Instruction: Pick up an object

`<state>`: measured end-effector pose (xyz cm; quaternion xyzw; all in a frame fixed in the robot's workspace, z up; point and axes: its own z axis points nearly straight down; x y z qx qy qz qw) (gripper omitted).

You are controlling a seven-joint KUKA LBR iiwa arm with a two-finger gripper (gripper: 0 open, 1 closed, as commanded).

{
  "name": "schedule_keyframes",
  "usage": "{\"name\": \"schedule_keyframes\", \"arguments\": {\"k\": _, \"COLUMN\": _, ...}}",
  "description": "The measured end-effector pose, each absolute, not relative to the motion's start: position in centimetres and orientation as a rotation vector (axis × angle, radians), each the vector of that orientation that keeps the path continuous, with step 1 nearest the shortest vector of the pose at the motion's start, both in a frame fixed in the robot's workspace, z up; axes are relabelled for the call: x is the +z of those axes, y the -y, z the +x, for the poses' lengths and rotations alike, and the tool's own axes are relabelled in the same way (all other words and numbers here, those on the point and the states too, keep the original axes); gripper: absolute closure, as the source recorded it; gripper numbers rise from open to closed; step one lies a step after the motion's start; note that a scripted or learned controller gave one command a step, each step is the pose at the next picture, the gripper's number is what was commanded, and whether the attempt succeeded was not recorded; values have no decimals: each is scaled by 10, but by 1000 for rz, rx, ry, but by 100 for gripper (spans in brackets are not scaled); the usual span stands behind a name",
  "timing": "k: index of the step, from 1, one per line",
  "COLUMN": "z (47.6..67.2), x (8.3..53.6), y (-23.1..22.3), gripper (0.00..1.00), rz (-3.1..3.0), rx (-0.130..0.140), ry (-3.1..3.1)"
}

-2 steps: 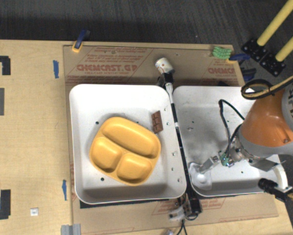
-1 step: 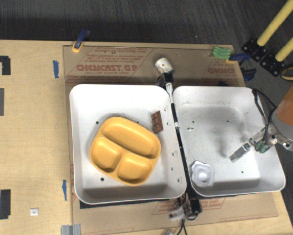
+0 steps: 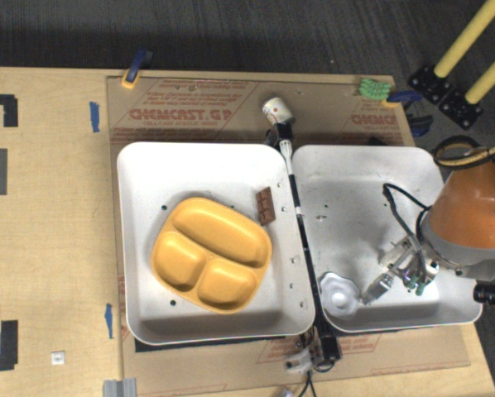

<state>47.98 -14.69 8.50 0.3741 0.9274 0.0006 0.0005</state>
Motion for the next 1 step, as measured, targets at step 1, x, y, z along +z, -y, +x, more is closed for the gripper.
{"name": "schedule_keyframes", "arguments": {"k": 1, "z": 487, "x": 153, "y": 140, "gripper": 0, "rz": 1129, "rx": 1, "ry": -2928}}
